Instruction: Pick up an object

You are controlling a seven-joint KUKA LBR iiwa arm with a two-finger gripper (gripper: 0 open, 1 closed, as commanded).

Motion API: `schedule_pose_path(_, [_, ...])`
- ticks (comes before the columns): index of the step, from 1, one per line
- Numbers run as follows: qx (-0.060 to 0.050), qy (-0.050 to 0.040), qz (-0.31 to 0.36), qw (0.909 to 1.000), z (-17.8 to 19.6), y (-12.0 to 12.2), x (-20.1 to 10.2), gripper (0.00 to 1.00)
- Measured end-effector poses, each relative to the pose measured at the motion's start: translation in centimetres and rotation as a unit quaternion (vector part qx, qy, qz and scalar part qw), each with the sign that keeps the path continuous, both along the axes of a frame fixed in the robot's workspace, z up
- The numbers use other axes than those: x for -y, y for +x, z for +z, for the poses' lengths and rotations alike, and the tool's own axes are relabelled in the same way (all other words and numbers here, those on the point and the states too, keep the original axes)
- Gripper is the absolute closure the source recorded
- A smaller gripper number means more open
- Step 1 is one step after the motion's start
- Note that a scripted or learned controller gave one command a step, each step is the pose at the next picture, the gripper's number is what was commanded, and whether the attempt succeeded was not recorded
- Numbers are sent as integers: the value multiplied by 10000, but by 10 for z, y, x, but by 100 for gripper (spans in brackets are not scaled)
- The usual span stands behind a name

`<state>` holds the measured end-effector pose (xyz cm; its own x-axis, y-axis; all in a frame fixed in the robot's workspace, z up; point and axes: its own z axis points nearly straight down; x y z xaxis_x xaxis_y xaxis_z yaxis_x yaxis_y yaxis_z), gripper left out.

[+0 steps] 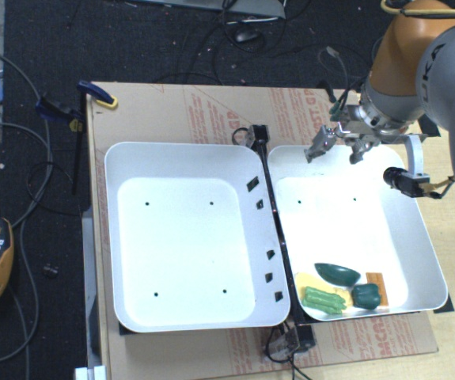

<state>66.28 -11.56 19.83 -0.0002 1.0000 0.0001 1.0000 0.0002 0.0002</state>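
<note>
My gripper [337,150] hangs over the far edge of the right bin [417,236], fingers spread apart with nothing between them. At the near end of that bin lies a cluster of small objects: a dark green oval piece [337,273], a light green bumpy piece [323,299], a teal block [365,295], a yellow flat piece [309,280] and a small orange-brown block [377,279]. The gripper is well away from them, toward the back.
The left bin [124,212] sits beside the right one, with a black divider [273,212] between them. Both rest on a cardboard sheet [180,109]. Cables and a blue clamp [92,97] lie off the bench to the left and back.
</note>
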Motion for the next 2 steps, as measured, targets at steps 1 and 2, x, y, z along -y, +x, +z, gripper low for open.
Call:
schedule_pose_path(1, [-11,2,-3,10000,-23,-68,-14,0])
schedule_pose_path(2, [45,-2,0,10000,74,-140,-24,0])
